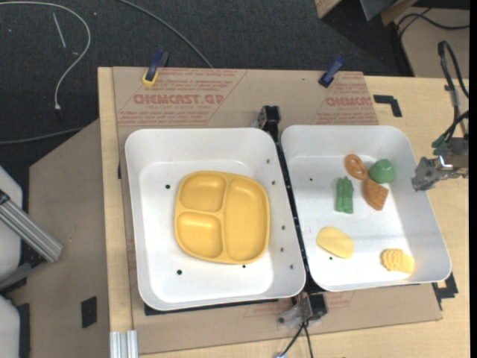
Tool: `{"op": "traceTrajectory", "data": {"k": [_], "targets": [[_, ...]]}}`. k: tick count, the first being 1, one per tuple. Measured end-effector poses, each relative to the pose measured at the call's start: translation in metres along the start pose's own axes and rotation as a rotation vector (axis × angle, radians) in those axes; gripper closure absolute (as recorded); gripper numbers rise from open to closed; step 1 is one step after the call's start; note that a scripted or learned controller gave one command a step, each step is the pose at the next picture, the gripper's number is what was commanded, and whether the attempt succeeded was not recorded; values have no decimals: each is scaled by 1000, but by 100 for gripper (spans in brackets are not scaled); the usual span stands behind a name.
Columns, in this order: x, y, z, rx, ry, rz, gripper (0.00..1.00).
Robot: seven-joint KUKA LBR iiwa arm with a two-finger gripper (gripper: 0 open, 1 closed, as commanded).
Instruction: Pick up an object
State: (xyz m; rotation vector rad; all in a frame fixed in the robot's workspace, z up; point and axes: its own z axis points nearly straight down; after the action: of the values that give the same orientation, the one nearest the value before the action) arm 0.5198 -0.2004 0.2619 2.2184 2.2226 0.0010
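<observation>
The right white bin (425, 222) holds several small toy foods. An orange pretzel ring (355, 166) lies beside a round green piece (382, 171), with a brown-orange wedge (376, 195) just below them. A long green piece (343, 195) sits nearer the bin's middle. A pale yellow oval (335, 242) and a yellow corn-like piece (398, 260) lie near the front. My gripper (430, 172) is a small grey shape at the bin's right rim, right of the green piece and apart from it, with nothing seen in it.
The left white bin (149, 200) holds a yellow divided plate (222, 217). Both bins rest on a cardboard sheet (223, 88) held by blue clamps (155, 67) at the back. Cables run along the far right.
</observation>
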Motion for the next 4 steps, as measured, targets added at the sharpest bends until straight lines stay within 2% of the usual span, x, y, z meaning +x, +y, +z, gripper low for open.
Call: {"op": "traceTrajectory", "data": {"k": [1,2,3,4], "targets": [[46,14,-1,0,1,-3,100],[88,39,-2,-2,0,-3,100],[145,63,0,-2,1,-5,100],[190,88,2,-1,1,-3,100]]}}
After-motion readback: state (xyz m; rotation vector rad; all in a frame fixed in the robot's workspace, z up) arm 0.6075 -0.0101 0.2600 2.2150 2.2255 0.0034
